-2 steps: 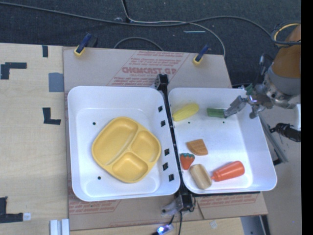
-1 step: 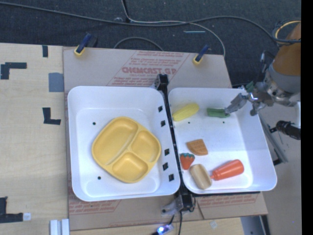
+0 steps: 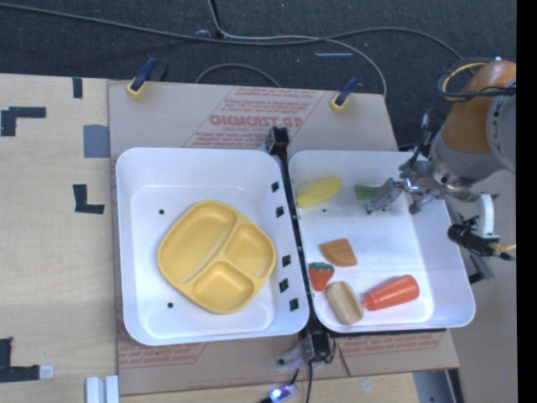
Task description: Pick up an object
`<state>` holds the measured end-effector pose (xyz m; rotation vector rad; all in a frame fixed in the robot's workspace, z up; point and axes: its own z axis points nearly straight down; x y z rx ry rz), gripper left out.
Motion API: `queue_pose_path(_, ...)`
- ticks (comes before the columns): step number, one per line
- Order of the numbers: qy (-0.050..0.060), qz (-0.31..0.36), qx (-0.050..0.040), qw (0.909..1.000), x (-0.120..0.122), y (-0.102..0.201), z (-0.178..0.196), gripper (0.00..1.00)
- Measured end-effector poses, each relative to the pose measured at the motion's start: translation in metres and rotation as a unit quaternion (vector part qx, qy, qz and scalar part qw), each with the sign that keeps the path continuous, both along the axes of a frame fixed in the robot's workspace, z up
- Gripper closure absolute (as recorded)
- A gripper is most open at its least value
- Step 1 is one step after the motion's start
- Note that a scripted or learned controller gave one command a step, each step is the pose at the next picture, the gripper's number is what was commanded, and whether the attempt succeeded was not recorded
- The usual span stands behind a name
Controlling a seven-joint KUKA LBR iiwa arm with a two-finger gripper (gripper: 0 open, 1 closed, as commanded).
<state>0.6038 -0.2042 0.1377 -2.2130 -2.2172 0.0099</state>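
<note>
Bread roll [image 3: 343, 301] front; arm [image 3: 470, 133] low, pincer [image 3: 379, 201] over right bin [image 3: 445, 263].

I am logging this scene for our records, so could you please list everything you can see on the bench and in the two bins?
White bins: 2, white, side by side on the cardboard sheet.
Divided plate: 1, yellow, in the left bin.
Corn-like item: 1, yellow, right bin, far left corner.
Green item: 1, green, right bin, far side, beside the gripper.
Orange wedge: 1, orange, middle of the right bin.
Strawberry-like item: 1, red with green top, right bin, left wall.
Bread-like roll: 1, tan, right bin, near edge.
Carrot-like item: 1, orange-red, right bin, near edge.
Clamps: 2, blue and yellow, far edge of the cardboard.
Gripper: 1, grey, over the right bin's far side.
</note>
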Motion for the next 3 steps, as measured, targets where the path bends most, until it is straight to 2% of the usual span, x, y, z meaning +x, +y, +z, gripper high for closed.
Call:
queue_pose_path(1, -0.003, 0.0, -0.0015, 1.0, -0.001, 0.001, -0.056, 0.0)
queue_pose_path(2, -0.003, 0.0, -0.0025, 1.0, 0.0, 0.0, -0.044, 1.0)
queue_pose_path(3, -0.005, 0.0, -0.001, 1.0, 0.002, 0.003, 0.016, 1.0)
